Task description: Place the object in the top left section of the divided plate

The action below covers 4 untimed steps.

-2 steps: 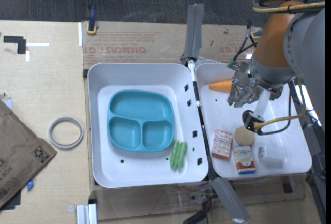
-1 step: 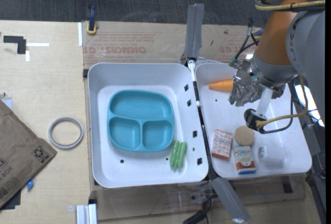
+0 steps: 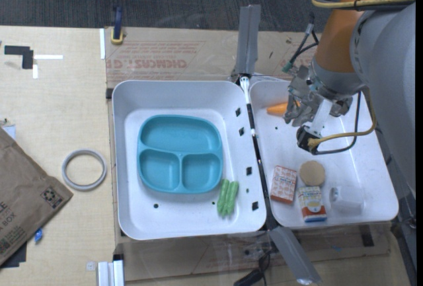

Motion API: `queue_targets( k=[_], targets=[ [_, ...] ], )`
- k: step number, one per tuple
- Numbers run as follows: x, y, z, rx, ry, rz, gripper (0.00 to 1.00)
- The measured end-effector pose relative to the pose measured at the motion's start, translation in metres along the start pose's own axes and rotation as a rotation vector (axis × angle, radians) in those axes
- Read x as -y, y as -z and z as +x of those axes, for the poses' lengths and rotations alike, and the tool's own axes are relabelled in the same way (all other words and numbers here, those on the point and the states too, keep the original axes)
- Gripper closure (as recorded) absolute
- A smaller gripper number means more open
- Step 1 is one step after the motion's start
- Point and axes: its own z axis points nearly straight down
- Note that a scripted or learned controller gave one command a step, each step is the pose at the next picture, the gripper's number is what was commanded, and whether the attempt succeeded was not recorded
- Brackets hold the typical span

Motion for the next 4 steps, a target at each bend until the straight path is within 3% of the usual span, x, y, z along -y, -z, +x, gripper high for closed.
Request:
queue_targets(
  k=[1, 2, 3, 4],
  targets=[
    [0.064, 0.0, 0.013, 0.0, -0.169, 0.003, 1.0],
    [0.101, 0.018, 0.001, 0.001, -0.404, 0.003, 1.0],
    [0.096, 0.079, -0.029, 0.001, -0.491, 0.0, 1.0],
    [0.034, 0.159, -0.002, 0.001, -0.746, -0.001, 1.0]
  ],
)
